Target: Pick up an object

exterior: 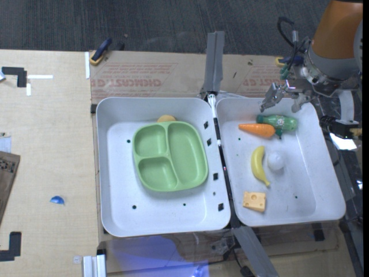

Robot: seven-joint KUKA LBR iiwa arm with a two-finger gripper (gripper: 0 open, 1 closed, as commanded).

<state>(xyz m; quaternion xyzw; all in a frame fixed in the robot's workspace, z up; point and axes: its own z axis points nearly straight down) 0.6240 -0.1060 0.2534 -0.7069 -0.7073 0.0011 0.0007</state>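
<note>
The right bin (pixel 323 203) holds an orange carrot (pixel 258 130), a green bottle-like object (pixel 278 121) just behind it, a yellow banana (pixel 259 165), a small white ball (pixel 276 161) touching the banana's right side, and a cheese wedge (pixel 254 201) near the front. My gripper (pixel 285 101) hangs over the bin's back edge, just above and behind the green object. Its fingers are spread apart with nothing between them.
The left bin (pixel 115 206) carries a green divided plate (pixel 170 154), with a small yellow-orange item (pixel 166 119) peeking out behind it. A grey divider post (pixel 214 62) rises between the two bins at the back. Cables hang by the wrist (pixel 291 36).
</note>
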